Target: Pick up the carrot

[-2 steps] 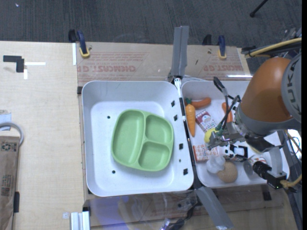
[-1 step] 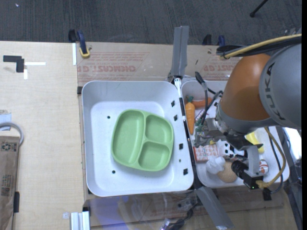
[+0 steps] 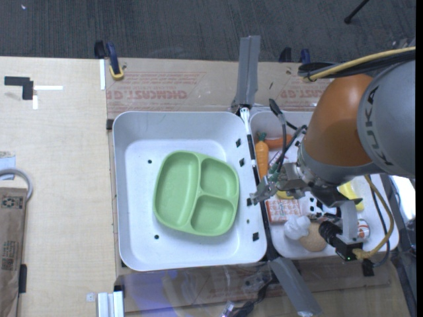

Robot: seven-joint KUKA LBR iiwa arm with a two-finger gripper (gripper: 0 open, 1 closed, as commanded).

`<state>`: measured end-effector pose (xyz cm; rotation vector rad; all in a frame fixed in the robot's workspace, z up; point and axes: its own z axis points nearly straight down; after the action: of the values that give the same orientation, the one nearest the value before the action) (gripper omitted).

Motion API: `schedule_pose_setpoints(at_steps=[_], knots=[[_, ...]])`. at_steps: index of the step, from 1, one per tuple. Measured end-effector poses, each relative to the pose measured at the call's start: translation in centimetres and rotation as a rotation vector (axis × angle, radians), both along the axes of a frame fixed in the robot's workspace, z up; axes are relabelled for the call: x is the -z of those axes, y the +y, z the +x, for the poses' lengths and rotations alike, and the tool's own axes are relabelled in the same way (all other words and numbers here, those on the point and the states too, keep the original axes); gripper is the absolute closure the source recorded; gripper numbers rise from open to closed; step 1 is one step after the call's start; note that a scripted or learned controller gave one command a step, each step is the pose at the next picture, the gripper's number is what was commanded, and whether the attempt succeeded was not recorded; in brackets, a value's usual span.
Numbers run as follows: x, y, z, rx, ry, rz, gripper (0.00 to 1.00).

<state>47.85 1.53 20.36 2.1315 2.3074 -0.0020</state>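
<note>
Hand [image 3: 269, 189], whether released or clenched I cannot tell, hangs just below the carrot [image 3: 262, 157], which lies in the right bin [image 3: 281, 243] against the wall shared with the left bin. Best approach: straddle its middle across the narrow width

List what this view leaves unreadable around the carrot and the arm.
- Gripper: the camera view does not show its fingers, hidden under the arm's orange band.
- Carrot: partly seen by the right bin's left wall; its lower end is hidden by cables.
- Right bin contents: mostly hidden beneath the arm; a printed packet is too small to read.
- Green tray: fully seen in the left bin.
</note>
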Motion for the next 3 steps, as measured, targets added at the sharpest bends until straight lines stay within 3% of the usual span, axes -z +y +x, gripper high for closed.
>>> schedule_pose_setpoints(at_steps=[1,2,3], knots=[[1.3,-6.4,-0.1,-0.024,0.004,0.0,0.0],[1.3,-8.9,6.3,-0.264,0.001,0.0,0.0],[1.3,-5.2,4.9,-0.46,0.002,0.001,0.0]])
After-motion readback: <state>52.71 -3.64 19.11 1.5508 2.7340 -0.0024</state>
